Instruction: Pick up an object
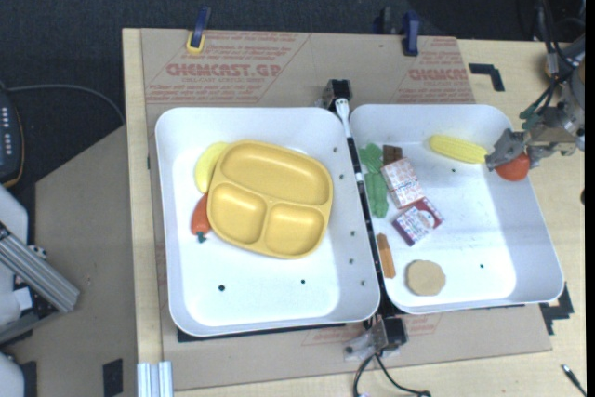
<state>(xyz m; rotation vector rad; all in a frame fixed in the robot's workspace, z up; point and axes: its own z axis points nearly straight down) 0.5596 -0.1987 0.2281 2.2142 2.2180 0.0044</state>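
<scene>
My gripper [510,159] hangs over the right rim of the right bin [521,246], reaching in from the right. A small round red-orange object [514,168] sits right at its tips, partly covered by the grey fingers [504,147], which look shut on it. In the right bin there are also a yellow corn cob [457,148] just left of the gripper, a green strip [375,181], two red-and-white packets [402,180] [416,222], a thin orange stick [386,256] and a tan round disc [426,277].
The left bin [270,297] holds a yellow compartment tray [270,198] with a yellow piece [206,165] and a red-orange pepper [200,218] tucked at its left side. Clamps [196,33] [410,31] stand at the board's far edge.
</scene>
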